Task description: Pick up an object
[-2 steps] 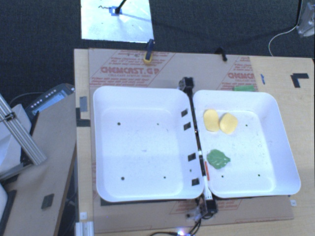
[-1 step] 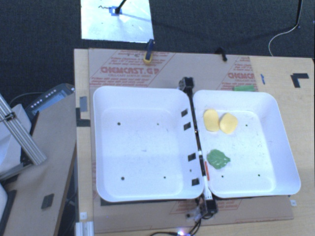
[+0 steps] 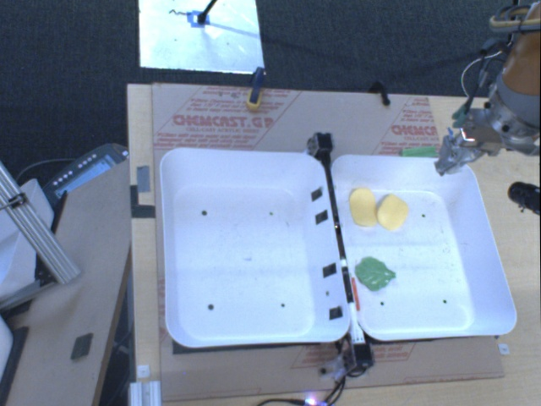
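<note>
The grey two-finger gripper (image 3: 448, 157) hangs at the far right corner of the right-hand shallow white plastic bin (image 3: 486, 260), above its rim. It is too small and blurred here to tell whether it is wide or narrow, and nothing shows between its tips.

The chief risk, as I judge it, is a closing on nothing. The likely targets are two pale yellow, rounded, soft-looking pieces (image 3: 378, 209) that lie touching each other near the middle of the right-hand bin, towards its far side. A descent aimed between them could push them apart, or catch both and drop one. Their rounded tops may also let the tips slide off. Nearer the front of the same bin, close to its left wall, lies a flat green leaf-shaped piece (image 3: 374, 272). It sits so low on the floor that a grasp could scrape the plastic and come up bare. From where the gripper hangs, a straight drop would meet the rim of the right-hand bin instead of any object, so it must first travel inward.

The left-hand shallow white plastic bin (image 3: 182, 252), set against the right-hand bin along a dark divider strip (image 3: 334, 244), shows a floor with a few small dark dots.
</note>
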Robot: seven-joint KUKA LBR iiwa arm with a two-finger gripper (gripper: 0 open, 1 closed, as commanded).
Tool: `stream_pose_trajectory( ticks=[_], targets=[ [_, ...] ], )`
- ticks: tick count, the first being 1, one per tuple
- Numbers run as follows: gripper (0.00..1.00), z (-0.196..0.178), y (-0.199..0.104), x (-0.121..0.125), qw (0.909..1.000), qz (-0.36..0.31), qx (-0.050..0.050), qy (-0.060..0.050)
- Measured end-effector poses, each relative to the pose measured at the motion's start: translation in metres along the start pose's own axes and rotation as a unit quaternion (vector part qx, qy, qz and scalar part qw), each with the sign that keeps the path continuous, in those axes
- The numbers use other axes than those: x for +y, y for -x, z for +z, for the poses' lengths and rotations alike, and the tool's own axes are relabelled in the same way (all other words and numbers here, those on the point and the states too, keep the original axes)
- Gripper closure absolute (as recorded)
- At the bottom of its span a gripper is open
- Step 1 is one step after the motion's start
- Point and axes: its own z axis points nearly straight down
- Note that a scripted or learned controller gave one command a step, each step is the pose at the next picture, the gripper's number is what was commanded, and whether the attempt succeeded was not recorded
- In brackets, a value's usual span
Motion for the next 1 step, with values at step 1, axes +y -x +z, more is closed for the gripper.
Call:
stream_pose_trajectory(
  ticks=[1],
  targets=[
    [1.00, -0.1184, -0.0001, 0.0178, 0.9999, -0.001, -0.004, 0.015]
  ],
)
